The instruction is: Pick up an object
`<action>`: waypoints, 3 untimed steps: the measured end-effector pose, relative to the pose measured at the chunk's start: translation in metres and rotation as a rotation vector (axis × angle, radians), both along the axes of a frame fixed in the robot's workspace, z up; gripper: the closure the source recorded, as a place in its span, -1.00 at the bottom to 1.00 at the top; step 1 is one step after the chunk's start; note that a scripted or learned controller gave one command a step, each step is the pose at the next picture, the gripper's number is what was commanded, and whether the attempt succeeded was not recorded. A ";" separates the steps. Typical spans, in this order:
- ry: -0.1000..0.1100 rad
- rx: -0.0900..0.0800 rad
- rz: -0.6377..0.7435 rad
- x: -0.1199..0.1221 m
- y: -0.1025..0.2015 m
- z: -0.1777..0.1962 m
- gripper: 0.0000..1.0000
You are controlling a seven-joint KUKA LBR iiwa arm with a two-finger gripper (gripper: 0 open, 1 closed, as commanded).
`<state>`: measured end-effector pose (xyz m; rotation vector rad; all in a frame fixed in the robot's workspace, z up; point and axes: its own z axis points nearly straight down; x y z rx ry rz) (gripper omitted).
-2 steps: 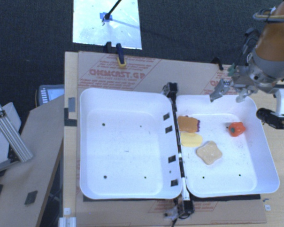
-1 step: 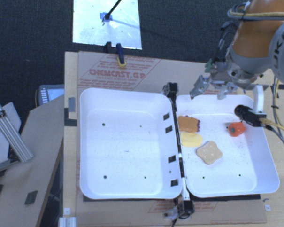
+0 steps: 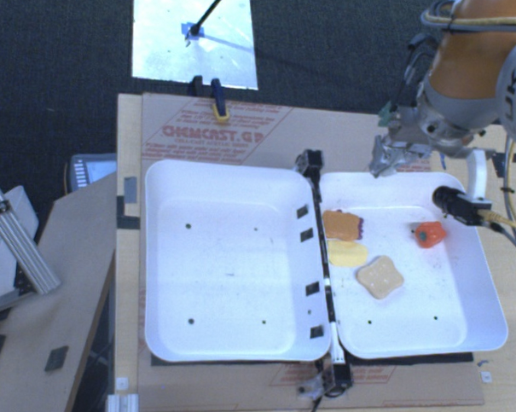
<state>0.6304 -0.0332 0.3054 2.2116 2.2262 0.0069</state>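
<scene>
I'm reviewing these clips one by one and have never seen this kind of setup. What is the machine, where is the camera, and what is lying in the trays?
One fixed camera looks down at a slant on a bench. The grey and orange robot arm reaches in from the right; its gripper hangs above the far rim of the right bin, with nothing visibly held. Beside it sits the left bin. In the right bin lie an orange piece, a pale yellow piece, a tan toast-shaped piece and a small red-orange item. The job is to pick one up.
</scene>
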 end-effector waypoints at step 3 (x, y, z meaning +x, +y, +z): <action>-0.001 0.002 -0.004 -0.146 0.059 0.043 1.00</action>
